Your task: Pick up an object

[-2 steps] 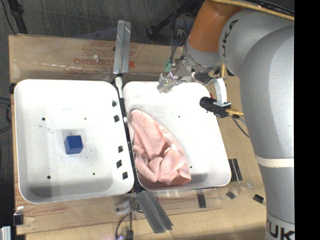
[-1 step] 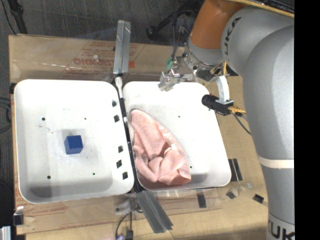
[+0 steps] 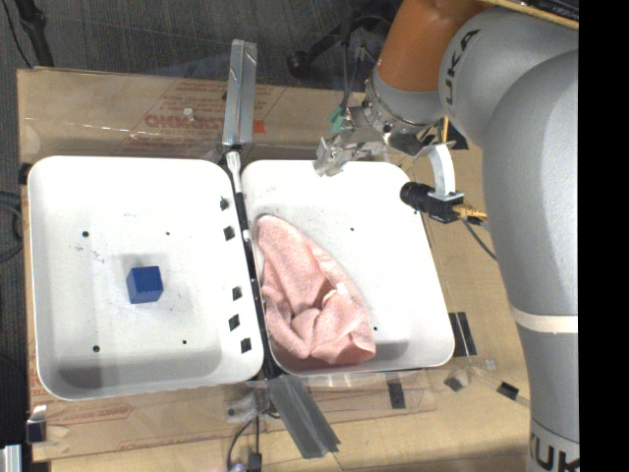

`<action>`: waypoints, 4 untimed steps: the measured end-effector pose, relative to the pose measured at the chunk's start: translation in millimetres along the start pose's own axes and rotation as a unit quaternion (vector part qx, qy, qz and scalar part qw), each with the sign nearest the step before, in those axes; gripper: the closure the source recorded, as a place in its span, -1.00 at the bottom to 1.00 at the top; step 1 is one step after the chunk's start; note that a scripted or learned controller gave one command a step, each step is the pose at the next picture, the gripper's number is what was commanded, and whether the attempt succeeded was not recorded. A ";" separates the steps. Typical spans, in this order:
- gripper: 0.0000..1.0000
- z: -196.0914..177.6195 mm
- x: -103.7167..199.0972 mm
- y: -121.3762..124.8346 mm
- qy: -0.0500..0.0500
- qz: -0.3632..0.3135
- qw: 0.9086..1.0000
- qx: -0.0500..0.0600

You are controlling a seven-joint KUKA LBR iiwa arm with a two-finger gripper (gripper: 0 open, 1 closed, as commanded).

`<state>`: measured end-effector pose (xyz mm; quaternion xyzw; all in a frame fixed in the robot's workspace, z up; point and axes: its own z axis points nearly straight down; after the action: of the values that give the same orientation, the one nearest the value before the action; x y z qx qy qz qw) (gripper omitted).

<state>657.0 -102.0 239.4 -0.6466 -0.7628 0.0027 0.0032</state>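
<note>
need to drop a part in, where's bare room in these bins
Left white bin: bare all around the small blue cube. Right white bin: bare along its far side and right wall, beyond the crumpled pink cloth. Crowded along the divider, where the cloth lies; the gripper hangs at the far rim.

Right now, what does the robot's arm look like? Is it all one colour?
No. The arm is fat, round and smooth, mostly grey, with an orange band above the wrist and dark KUKA letters on its side. At its tip sits a small silvery metal gripper with a bit of green on it.
</note>
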 end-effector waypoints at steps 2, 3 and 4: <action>1.00 -19.7 0.2 0.5 0.000 -0.004 1.000 0.002; 1.00 -4.4 -16.9 -3.3 -0.001 -0.055 0.998 -0.002; 1.00 -14.4 -15.9 -2.8 -0.001 -0.058 0.998 -0.001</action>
<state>657.0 -118.1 253.7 -0.6014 -0.7990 0.0021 0.0019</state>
